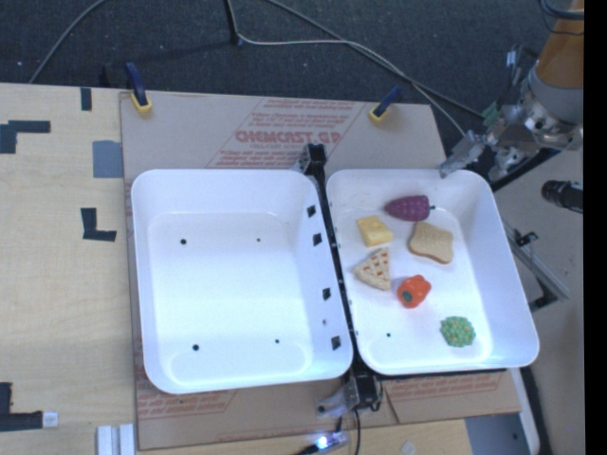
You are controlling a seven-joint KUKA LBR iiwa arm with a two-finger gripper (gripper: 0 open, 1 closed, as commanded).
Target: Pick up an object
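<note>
Five toys (412, 208) below-left of pincer (471, 155)

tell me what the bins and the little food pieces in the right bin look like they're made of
Left bin and right bin: likely thin moulded plastic, smooth and slightly glossy, with rounded rims. Bread slice, cheese cube and red pepper: probably toy plastic or foam, given their flat uniform colours; which one is unclear.

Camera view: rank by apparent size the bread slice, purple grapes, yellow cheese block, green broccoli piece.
1. bread slice, largest.
2. purple grapes, a little smaller.
3. yellow cheese block and green broccoli piece look about alike, so I won't split them.
All lie in the right bin.
</note>
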